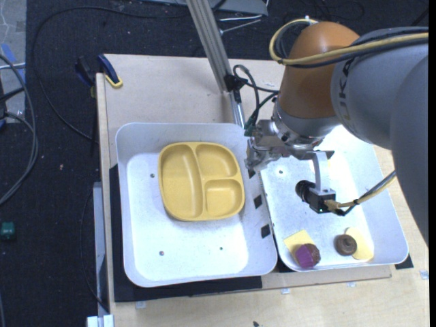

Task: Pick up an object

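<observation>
pick candidate: purple ball (306, 254), low in the right bin (371, 189) near the front rim, resting on a flat yellow scrap (293, 240)

handling guess: looks small, round and light, probably smooth enough to roll or squirt out of a pinch (toy fruit maybe, too small to tell); best taken straight down across its widest part, centred, with the scrap left behind

second option: brown puck (346, 244), just beside the ball toward the bin's far side, lying on another yellow scrap (365, 248); flatter and lower, so likely less prone to rolling but with less height to grab

third option: yellow divided plate (201, 181), alone in the left bin (184, 254), three compartments with nothing in them; stiff plastic by the look, broad and shallow, only takeable by the rim and likely to tip

gripper (257, 157): up at the back of the right bin, right against the wall shared with the left bin, well apart from both small things

grip state: can't tell from this angle, hidden under the wrist, nothing visibly held

arm (381, 67): reaching in from the right, covering the back corner of the right bin

progress guess: nothing picked yet, needs a move toward the front of the bin first
</observation>
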Action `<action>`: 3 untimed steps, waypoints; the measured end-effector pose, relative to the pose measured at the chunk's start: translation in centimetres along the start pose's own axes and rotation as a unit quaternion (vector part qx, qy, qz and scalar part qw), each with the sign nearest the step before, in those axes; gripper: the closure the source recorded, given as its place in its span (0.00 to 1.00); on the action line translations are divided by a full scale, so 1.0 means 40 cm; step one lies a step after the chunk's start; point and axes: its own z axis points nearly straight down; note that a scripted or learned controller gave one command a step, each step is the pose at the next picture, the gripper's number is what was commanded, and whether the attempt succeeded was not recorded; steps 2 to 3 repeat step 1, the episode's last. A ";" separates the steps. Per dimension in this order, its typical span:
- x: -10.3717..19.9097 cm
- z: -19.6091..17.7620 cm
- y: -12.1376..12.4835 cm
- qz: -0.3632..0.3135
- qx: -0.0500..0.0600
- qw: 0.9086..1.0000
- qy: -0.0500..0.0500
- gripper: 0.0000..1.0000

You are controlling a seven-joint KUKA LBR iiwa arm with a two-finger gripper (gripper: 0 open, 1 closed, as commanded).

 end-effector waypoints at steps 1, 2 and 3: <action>0.136 0.013 -0.003 0.000 -0.001 1.000 0.000 1.00; 0.136 0.013 -0.003 0.000 -0.001 1.000 0.000 1.00; 0.136 0.013 -0.003 0.000 -0.001 1.000 0.000 1.00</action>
